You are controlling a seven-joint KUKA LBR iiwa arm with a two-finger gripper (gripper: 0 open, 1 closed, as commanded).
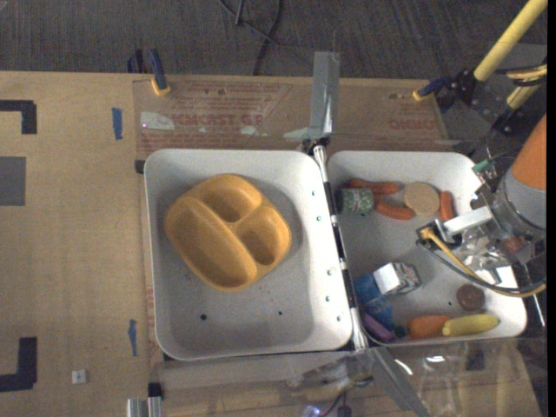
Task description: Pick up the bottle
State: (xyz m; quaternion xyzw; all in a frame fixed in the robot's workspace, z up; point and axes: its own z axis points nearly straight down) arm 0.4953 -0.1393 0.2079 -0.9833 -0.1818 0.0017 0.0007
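Note:
A small green container [356, 201] that looks like the bottle lies on its side at the upper left of the right bin [382, 168], close to the divider. My gripper [480, 252] hangs low over the right side of that bin, well to the right of the green container and apart from it. Shiny metal parts and yellow cables [452, 254] cluster around the gripper and hide what lies under it.
The left bin [174, 320] holds a yellow divided plate [228, 230]. The right bin also holds orange carrots [387, 196], a tan disc [423, 198], a blue and silver packet [395, 278], a purple item [378, 324], a brown disc [470, 296] and a yellow banana [472, 323].

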